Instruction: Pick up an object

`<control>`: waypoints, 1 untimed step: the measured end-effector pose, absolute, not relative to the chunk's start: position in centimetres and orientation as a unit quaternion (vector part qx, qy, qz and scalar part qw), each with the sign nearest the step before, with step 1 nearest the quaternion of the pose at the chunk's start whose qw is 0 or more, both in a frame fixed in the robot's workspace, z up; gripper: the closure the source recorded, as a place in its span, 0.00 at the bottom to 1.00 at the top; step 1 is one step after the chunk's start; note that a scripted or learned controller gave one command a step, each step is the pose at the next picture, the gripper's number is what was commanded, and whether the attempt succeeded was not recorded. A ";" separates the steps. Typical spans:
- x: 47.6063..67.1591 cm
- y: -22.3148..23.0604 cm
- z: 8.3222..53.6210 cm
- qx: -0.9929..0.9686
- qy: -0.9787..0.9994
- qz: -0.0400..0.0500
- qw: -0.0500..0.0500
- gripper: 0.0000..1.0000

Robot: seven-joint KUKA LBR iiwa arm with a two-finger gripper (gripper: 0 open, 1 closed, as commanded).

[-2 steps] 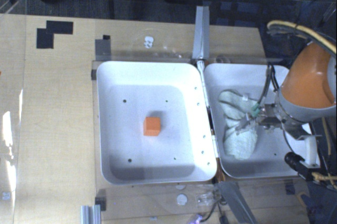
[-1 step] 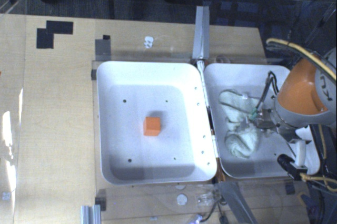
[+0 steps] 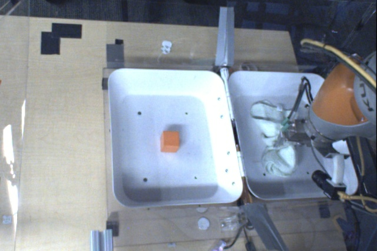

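One orange cube (image 3: 170,141) sits alone in the left bin (image 3: 126,182), a little nearer than the middle of its floor and well apart from every wall. Its top face is level and nothing touches it. Right of it, across the divider where the two rims meet, the right bin (image 3: 257,188) holds pale, translucent crumpled items (image 3: 278,159), one lump toward the far side and one toward the near side. The gripper (image 3: 290,132) hangs low over these, between the two lumps, with the arm (image 3: 337,99) and its orange band reaching in from the right. Whether the fingers are spread or closed cannot be told; they blur into the pale clutter beneath.
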State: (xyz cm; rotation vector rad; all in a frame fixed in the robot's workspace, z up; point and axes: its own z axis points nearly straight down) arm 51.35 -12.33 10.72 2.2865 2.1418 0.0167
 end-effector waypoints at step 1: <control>54.7 -7.2 18.4 0.793 0.609 0.001 0.000 1.00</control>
